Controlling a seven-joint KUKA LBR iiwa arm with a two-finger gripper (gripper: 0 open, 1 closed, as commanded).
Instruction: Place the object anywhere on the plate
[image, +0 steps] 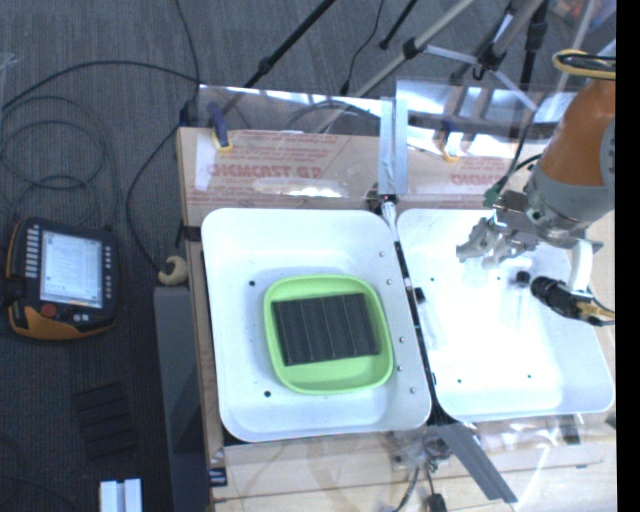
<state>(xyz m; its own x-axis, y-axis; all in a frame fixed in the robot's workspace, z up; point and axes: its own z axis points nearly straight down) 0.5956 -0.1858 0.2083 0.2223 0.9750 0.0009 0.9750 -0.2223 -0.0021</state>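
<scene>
My claw (487, 247) hangs over the upper part of the right bin (520, 395), reaching in from the right on my grey arm with its orange band (583, 135). The glare on the white floor beneath it washes out the tips, so I cannot tell how wide the claw stands or whether anything is caught in it.

The left bin (235, 260) holds the plate (327, 333): a green, rounded-square dish with a raised rim and a dark ribbed panel across its middle. It sits slightly below the bin's centre, with white floor showing all around it. Nothing lies on the dark panel or on the green rim.

In the right bin I can make out no loose object against the bright floor; the object to be placed is not something I can pick out here. A black cable fitting (552, 292) on my arm hangs over the bin's right side.

Both bins lie side by side, touching along their inner edges, on the worktop (290, 165). A handheld control pendant (60, 277) lies on the floor well to the left.
</scene>
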